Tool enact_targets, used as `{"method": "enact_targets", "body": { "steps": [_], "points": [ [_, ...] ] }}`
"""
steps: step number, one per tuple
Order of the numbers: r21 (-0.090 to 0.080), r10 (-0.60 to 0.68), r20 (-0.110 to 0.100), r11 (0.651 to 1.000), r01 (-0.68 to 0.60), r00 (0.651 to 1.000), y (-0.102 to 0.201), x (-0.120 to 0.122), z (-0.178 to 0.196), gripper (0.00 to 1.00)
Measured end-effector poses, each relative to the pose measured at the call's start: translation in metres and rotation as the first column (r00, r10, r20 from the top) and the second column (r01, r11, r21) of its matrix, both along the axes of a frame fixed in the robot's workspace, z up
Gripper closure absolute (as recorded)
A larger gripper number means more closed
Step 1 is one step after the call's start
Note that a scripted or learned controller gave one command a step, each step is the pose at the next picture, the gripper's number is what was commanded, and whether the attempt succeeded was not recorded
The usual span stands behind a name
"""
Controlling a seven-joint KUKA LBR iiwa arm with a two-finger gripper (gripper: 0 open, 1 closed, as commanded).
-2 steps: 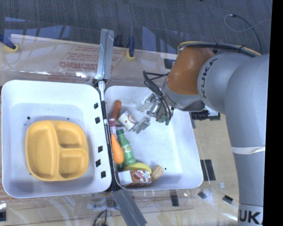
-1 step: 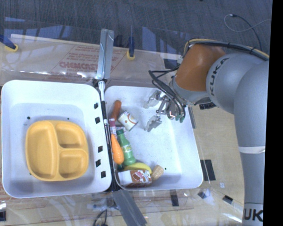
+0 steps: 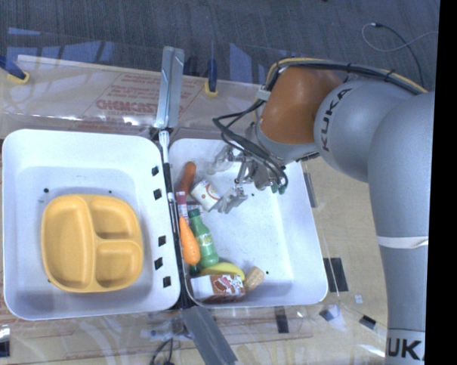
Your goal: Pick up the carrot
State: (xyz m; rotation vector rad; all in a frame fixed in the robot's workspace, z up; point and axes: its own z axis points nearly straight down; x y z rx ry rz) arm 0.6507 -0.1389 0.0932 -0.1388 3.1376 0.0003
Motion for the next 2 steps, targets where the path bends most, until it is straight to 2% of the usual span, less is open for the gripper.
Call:
{"method": "enact_targets", "body": {
  "steps": [1, 2],
  "points": [
    [-0.001, -0.16, 0.003, 0.987, 0.16, 0.987, -0.018, 0.008, 0.064, 0.0],
    [0.0, -0.012, 0.0, 1.0, 0.012, 1.0, -0.007, -0.005, 0.018, 0.0]
  ]
}}
